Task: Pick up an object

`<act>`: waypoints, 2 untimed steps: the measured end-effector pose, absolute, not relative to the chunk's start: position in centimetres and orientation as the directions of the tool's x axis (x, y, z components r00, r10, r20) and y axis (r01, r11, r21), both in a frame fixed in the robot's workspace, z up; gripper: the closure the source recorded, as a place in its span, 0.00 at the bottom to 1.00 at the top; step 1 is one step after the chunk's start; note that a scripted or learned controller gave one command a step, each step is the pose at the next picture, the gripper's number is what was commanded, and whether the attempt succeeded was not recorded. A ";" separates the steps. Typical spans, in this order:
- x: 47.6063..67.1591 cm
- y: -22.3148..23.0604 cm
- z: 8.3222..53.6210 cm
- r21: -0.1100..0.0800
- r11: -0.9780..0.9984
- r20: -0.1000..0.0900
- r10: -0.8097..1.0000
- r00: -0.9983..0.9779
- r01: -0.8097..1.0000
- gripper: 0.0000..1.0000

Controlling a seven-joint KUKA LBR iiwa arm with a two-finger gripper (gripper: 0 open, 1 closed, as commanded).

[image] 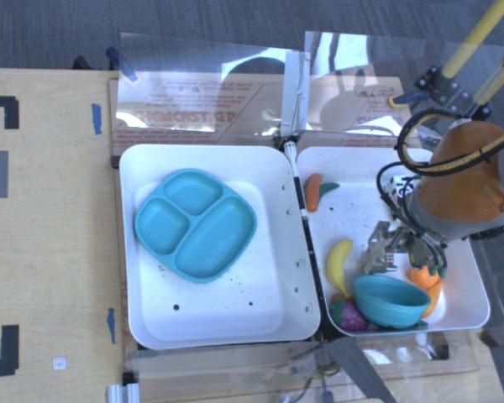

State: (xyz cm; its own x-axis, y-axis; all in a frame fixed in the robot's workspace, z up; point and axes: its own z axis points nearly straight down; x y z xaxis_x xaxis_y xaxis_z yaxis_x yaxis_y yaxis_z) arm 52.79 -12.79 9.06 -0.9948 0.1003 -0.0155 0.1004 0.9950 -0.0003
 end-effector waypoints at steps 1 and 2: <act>55.1 -19.8 9.0 -0.006 0.994 -0.014 -0.106 -0.994 -0.106 1.00; 62.2 -17.0 8.9 -0.001 0.999 -0.014 -0.053 -0.998 -0.053 1.00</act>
